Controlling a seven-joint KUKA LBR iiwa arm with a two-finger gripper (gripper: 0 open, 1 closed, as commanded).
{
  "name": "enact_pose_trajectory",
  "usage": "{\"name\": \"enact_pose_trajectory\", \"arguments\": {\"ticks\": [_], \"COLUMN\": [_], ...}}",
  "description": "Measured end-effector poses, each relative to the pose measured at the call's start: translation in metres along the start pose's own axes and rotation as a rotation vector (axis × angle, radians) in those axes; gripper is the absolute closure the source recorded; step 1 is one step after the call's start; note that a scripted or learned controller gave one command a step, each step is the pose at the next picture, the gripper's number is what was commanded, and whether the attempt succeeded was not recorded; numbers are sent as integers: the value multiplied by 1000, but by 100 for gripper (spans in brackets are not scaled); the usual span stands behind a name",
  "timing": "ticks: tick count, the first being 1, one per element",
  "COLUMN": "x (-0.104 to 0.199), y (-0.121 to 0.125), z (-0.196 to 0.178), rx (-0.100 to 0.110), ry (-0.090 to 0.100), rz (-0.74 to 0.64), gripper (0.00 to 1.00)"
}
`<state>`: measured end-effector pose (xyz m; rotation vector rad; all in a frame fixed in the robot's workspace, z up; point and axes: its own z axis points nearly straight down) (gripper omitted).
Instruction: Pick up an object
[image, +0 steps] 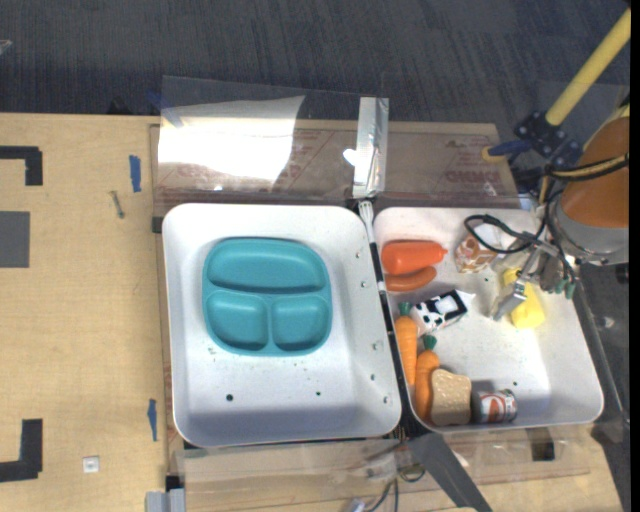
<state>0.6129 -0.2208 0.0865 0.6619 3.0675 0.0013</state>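
Nearest of all, at the near edge of the right bin, sit a small red can lying on its side and a tan block like bread. Two orange carrots lie along the left wall of that bin, and a black and white toy rests beside them. Farther back is a fat orange toy like a hot dog, and a small pale thing with red on it. On the right side lies a yellow toy.

A teal plate with three parts sits in the left bin.

The gripper hangs low over the right bin, right at the yellow toy. I cannot tell how it is set, because wires and metal parts hide that spot. I also cannot tell if it touches the toy.

The yellow toy looks like the thing to pick. To do it well, the gripper should come straight down over the middle of the toy, squeeze gently, and then lift slowly. The toy is round, so it could slip out or roll toward the bin wall.
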Motion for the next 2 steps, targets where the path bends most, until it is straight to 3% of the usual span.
{"name": "enact_pose_trajectory", "arguments": {"ticks": [1, 2], "x": [16, 13], "y": [5, 7], "z": [0, -15], "rx": [-1, -2], "ry": [0, -13], "rz": [36, 35], "gripper": [0, 100]}}
